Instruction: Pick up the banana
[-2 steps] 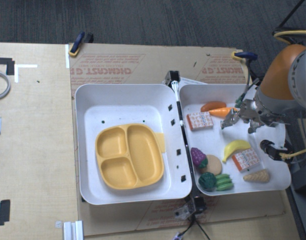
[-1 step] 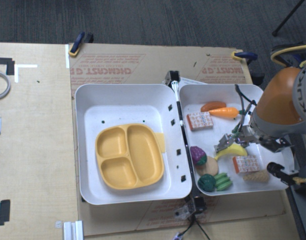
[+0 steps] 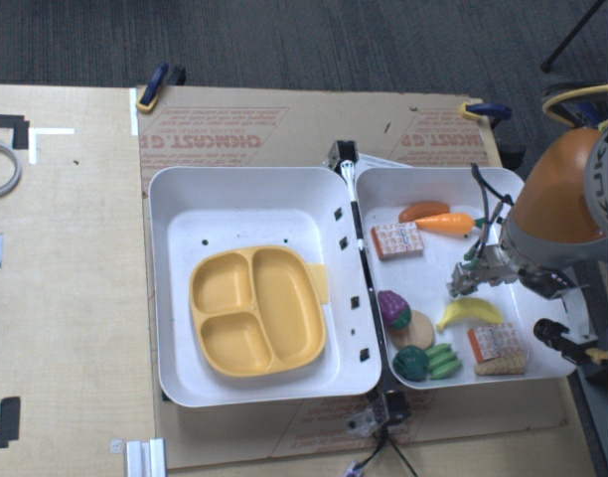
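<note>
Arm (image 3: 567,202): reaching in from the right, its orange band sitting over the far right side of the right bin.
Gripper (image 3: 465,284): hanging low in the right bin (image 3: 438,189), just above and left of the banana — whether the jaws are released or clenched is not something the view is showing.
Banana (image 3: 471,312): lying on the floor of the right bin, yellow and curved, just beside the gripper tip; nothing is showing it between the fingers.
Neighbours in the right bin: a purple piece (image 3: 392,306) and a tan round piece (image 3: 417,330) sitting to the banana's left, green pieces (image 3: 426,362) lying below those, and a patterned block (image 3: 499,348) resting just below and right of the banana.
Far end of the right bin: a carrot (image 3: 446,224) and a red-orange piece (image 3: 423,210) lying side by side, with another patterned block (image 3: 397,240) near them.
Left bin (image 3: 175,296): holding a yellow divided plate (image 3: 256,310) — three compartments, sitting slightly turned.
</note>
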Motion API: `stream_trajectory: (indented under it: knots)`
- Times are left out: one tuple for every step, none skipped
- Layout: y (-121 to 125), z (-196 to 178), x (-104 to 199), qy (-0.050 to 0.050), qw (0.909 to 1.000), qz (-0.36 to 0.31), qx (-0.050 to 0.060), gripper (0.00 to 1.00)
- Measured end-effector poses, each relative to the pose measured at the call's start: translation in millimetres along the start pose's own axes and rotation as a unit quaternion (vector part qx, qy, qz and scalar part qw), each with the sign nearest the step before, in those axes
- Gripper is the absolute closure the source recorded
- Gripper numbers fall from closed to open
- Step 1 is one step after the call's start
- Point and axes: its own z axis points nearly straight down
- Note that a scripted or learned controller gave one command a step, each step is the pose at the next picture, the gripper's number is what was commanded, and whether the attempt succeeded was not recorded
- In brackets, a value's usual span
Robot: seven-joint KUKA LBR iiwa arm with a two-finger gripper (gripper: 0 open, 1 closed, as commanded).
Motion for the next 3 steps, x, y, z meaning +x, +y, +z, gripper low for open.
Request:
stream_trajectory:
  knots:
    - [0.0, 0.0, 0.0, 0.0, 1.0, 0.0, 0.0, 0.0]
    - [-42.3, 9.5, 9.5, 0.0, 0.9894, -0.145, 0.0, 0.0]
    - [-40.9, -0.4, 8.8, -0.001, 0.9897, -0.143, -0.002, 1.0]
